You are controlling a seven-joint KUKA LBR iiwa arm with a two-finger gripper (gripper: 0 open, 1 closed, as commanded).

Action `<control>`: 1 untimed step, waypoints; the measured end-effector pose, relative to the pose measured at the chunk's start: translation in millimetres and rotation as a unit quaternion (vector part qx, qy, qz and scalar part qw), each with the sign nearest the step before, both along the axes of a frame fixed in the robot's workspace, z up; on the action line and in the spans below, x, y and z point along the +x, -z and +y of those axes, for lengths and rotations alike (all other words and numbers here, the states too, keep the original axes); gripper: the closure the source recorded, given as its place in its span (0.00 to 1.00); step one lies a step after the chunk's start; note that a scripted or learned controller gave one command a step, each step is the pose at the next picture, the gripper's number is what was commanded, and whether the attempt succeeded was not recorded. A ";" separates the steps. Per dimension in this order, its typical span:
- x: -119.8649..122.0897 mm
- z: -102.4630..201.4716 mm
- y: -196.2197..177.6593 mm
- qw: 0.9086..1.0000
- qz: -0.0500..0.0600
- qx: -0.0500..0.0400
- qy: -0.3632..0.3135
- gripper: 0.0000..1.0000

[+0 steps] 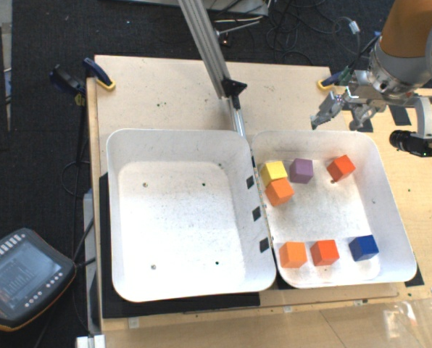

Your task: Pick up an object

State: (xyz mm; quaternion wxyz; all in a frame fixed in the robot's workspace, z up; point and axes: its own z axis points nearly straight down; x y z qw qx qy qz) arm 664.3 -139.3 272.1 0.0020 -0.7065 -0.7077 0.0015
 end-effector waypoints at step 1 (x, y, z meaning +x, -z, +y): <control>0.7 0.0 -3.2 1.000 -0.002 -0.001 -0.001 0.00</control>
